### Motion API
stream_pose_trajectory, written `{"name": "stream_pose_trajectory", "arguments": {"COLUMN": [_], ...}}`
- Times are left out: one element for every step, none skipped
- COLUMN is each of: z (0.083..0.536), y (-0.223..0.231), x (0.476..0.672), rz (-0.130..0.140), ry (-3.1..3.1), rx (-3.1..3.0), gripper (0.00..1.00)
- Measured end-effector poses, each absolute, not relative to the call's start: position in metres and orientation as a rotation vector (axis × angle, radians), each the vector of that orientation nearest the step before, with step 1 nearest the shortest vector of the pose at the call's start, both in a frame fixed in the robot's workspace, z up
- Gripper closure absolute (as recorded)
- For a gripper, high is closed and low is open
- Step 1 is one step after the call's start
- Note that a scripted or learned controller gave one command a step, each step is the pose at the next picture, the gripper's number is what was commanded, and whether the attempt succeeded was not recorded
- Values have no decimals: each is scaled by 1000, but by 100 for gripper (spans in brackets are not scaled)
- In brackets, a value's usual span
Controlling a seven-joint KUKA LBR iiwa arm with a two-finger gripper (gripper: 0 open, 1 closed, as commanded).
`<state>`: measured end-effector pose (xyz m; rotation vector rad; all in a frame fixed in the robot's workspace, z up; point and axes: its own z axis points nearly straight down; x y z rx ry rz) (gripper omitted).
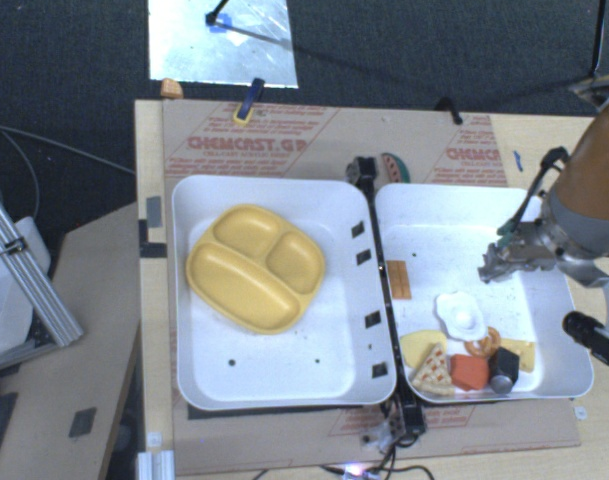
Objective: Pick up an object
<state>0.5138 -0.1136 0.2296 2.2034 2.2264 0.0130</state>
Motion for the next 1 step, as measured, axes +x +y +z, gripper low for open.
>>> {"name": "stream_pose_trajectory", "arguments": {"z": [258], "y": [-63], "x": [487], "rz": [7], "ry": [2231], "rx": [2209], "gripper": [100]}}
